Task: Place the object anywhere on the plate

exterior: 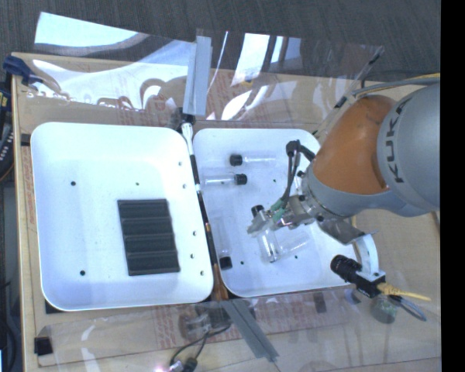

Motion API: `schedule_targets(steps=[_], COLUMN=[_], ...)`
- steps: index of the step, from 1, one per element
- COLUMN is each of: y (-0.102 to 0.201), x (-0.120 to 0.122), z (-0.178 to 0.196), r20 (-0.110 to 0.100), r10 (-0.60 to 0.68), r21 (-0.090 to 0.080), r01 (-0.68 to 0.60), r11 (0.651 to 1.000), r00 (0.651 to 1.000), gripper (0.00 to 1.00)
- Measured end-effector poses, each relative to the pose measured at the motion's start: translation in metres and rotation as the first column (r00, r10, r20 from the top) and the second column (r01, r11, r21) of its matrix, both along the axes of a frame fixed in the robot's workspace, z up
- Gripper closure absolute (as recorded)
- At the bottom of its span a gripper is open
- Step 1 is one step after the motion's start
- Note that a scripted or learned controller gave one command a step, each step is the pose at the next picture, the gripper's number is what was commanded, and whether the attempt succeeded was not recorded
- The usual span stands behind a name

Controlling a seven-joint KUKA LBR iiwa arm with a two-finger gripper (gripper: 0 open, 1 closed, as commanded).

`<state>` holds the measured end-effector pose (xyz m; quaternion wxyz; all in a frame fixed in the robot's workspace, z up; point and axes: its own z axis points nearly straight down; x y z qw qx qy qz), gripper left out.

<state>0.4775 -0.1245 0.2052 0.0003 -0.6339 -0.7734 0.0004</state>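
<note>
Plate (148, 236): dark, ribbed, mid left bin (54, 153), open floor all round | vials (236, 170): right bin (217, 142), rear-left | jaws (273, 222): low mid-bin; you cannot tell their state.

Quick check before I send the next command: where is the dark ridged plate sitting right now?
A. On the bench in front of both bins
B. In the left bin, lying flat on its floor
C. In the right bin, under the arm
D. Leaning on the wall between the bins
B. The dark ridged plate lies flat on the floor of the left bin, apart from the arm over the right bin.
</note>
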Motion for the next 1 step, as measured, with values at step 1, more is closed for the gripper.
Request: schedule_targets(steps=[1], y=[0.0073], x=[0.0839], z=[-0.0087], r20=[-0.001], r10=[0.194], r21=[0.001], r01=[-0.194], r11=[0.981], r00=[0.981], gripper=[1.0])
